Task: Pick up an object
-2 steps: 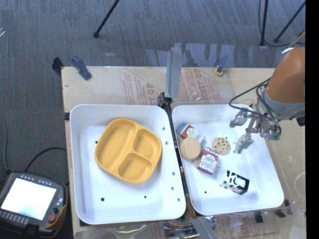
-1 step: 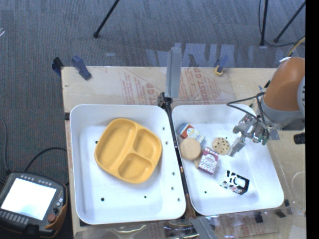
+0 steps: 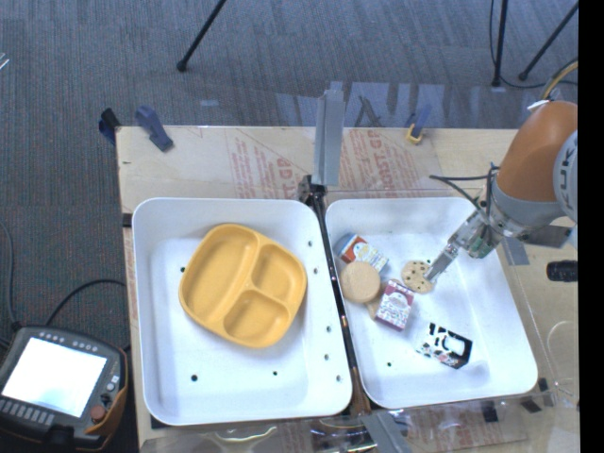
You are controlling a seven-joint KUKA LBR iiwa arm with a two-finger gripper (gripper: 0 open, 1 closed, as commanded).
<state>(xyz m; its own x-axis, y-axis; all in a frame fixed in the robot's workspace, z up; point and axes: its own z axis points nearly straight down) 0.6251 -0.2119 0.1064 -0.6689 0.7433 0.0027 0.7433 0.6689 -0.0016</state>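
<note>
Your gripper (image 3: 436, 270) sat at the cookie (image 3: 414, 275) in the right bin (image 3: 491, 366); whether its fingers were apart, I cannot tell. The cookie looked light, flat, rigid: you'd pinch across its edges.

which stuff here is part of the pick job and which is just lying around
In the job: gripper, cookie at its tip, tan disc, red-white carton, pink packet, black-white packet, right bin.

Lying about: yellow divided tray, left bin, teach pendant, blue clamps.
</note>
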